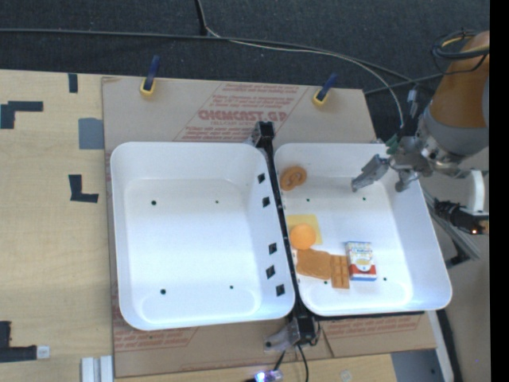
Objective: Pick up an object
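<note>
Right bin (413, 237) holds all objects, clustered at its near-left part. Fingers (383, 173) over bin's far-right part, spread apart, holding nothing. Small carton (361, 261) nearest, lying toward near edge, long axis near-to-far; orange ball (301, 236) further left.

Fingers (385, 175) spread, angled down-left
</note>
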Robot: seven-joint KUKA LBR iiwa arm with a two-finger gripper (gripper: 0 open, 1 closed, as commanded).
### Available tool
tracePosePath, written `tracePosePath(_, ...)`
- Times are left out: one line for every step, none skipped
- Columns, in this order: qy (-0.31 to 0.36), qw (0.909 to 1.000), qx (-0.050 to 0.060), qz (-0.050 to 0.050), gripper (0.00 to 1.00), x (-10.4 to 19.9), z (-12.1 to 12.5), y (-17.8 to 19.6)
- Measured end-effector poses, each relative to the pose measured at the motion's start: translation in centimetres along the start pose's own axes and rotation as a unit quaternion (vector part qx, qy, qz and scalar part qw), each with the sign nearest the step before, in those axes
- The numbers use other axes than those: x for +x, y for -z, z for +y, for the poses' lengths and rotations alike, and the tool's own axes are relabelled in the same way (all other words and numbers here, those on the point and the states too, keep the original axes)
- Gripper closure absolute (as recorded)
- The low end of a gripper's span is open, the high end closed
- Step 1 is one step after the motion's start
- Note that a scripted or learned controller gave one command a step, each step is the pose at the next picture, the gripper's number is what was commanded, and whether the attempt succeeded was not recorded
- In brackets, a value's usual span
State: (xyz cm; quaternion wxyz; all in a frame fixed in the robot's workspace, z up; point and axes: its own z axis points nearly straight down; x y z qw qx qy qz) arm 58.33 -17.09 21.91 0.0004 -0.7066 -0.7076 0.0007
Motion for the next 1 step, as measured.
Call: tracePosePath(0.000, 1.0000, 0.004, 0.000, 0.00, 3.93, -3.81, -12.87)
